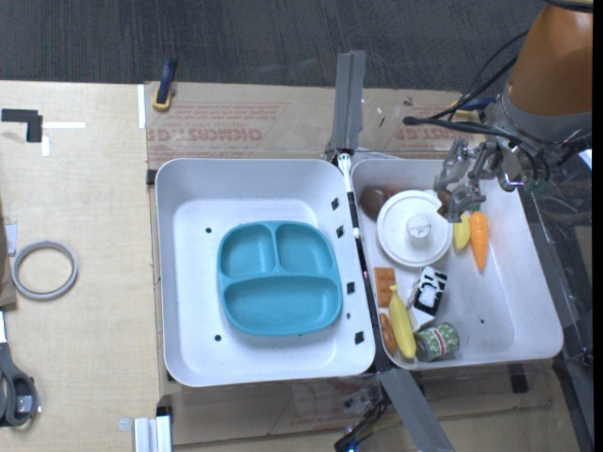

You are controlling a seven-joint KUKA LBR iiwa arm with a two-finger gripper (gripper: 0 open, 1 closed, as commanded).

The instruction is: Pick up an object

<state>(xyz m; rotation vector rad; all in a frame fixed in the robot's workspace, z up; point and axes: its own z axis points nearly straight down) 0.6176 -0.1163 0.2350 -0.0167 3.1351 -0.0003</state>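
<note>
Hovering: end effector (462, 201) over the right bin (528, 281), at about 1 o'clock of the white lid (415, 229), just beside the carrot (480, 238). Whether it is released, clenched or grasping anything I cannot tell (cables and metal parts blur together there).

Step, judged: approach, nothing lifted yet. The next move calls for choosing one item, lowering squarely over it and closing; the carrot and the small yellow piece (460, 234) lie nearest.

Right bin, contents:
- lid, white, round, toward 11 o'clock of the bin
- brown item (373, 201), at 10 o'clock of the lid, partly hidden
- carrot, at 3 o'clock of the lid
- black-and-white item (430, 290), at 6 o'clock of the lid
- orange block (383, 282), banana (402, 326), can (437, 341), clustered at 7 o'clock of the bin

Left bin (179, 252), contents:
- teal tray (279, 278), three compartments, central

Bench (75, 158), at 9 o'clock: grey ring (40, 269).
</note>
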